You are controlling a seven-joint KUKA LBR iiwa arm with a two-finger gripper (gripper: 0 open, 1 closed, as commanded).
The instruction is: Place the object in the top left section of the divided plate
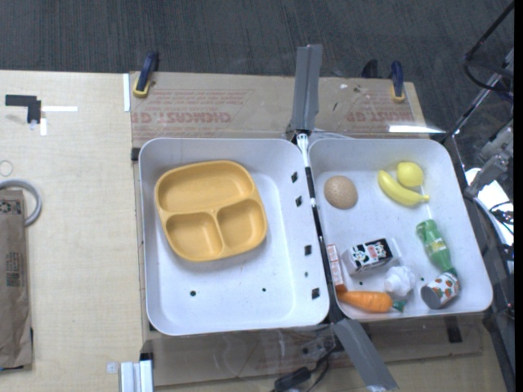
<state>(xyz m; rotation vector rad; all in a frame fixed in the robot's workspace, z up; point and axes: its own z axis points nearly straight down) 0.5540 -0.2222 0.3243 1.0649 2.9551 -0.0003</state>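
A yellow divided plate (211, 209) lies in the left bin (221, 300), with one long section along its far side and two smaller sections nearer the front. All three sections hold nothing. In the right bin (470, 219) lie a tan egg-shaped object (341, 192), a banana (399, 189), a lemon (410, 172), a green bottle (433, 243), a small milk carton (372, 254), a carrot (365, 300), a white crumpled object (399, 281) and a small printed can (441, 290).
A grey divider bar (306, 88) runs between the two bins at the back. Blue clamps (147, 72) hold the cardboard sheet behind the bins. A brown paper bag (12, 276) lies at the far left of the bench.
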